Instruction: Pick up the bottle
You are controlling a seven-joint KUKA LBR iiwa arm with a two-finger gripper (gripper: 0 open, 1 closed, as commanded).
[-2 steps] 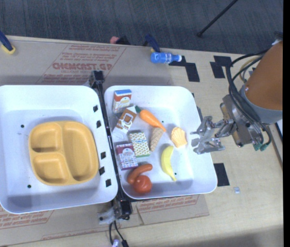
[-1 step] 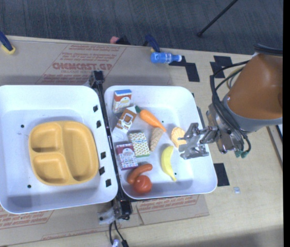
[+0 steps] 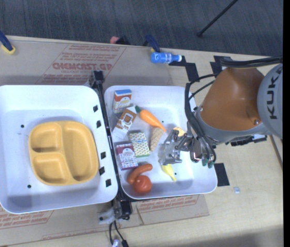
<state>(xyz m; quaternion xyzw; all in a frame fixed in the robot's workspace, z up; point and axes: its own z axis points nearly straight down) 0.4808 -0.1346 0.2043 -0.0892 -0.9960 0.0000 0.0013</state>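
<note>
My gripper (image 3: 169, 150) hangs low in the right bin (image 3: 202, 181), right of centre, its grey metal tip over a yellow piece (image 3: 169, 172) and beside a pale ridged item (image 3: 157, 137). Whatever lies directly beneath the tip is hidden. Nothing in the bin reads plainly as a bottle. A small blue bottle-shaped object (image 3: 163, 58) lies on its side on the cardboard behind the right bin, well away from the gripper. I see nothing held.
The right bin also holds a carrot (image 3: 150, 118), small boxes (image 3: 123, 99), a checked packet (image 3: 139, 143), a red sausage and a tomato (image 3: 140, 184). A yellow divided plate (image 3: 62, 152) sits in the left bin (image 3: 1, 138). Cables run off the wrist.
</note>
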